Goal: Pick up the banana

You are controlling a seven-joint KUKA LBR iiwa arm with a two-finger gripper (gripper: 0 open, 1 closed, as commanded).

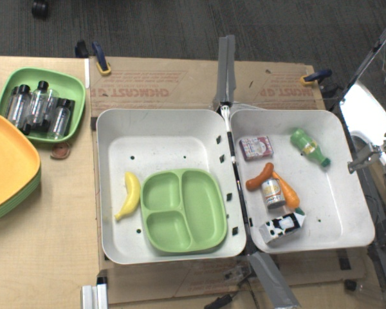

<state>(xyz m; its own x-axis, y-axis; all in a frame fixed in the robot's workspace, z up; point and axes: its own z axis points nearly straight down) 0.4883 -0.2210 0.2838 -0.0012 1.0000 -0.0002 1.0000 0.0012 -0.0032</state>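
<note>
The yellow banana [130,195] lies in the left bin [161,124], close to its left wall. It runs roughly lengthwise, curved, and its right side nearly touches a green divided tray [183,208]. My gripper [364,159] shows as a grey metal part at the right edge, just outside the right bin [338,192] and far from the banana. Nothing is seen held in it.
The right bin holds a pink packet [255,147], a green bottle [309,147], a sausage [258,176], a carrot [288,193], a can [275,194] and a black-and-white carton [282,227]. A green dish of bottles [42,105] and stacked orange plates [6,166] sit left of the bins.
</note>
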